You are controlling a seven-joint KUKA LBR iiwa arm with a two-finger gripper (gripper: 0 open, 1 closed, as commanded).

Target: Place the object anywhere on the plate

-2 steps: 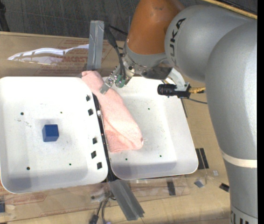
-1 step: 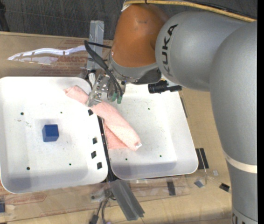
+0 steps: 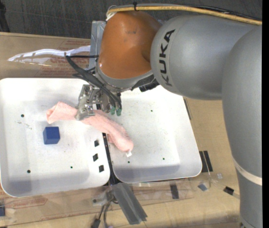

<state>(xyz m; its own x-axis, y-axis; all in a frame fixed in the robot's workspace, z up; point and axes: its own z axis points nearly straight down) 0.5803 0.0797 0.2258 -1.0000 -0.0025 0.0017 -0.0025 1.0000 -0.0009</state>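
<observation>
A pink cloth (image 3: 113, 129) lies stretched across the ridge between the two bins. One end is in the left bin (image 3: 11, 175) and the other in the right bin (image 3: 172, 146). My gripper (image 3: 96, 107) is right over the cloth's middle and hides that part of it. Whether it has hold of the cloth is not visible. A small blue cube (image 3: 52, 135) sits in the left bin, left of and below the gripper and apart from the cloth.
The arm's orange band (image 3: 125, 42) and grey body (image 3: 206, 56) cover the back of the right bin. Black tape marks (image 3: 96, 151) line the ridge between the bins. A crumpled plastic strip (image 3: 44, 56) lies behind the left bin.
</observation>
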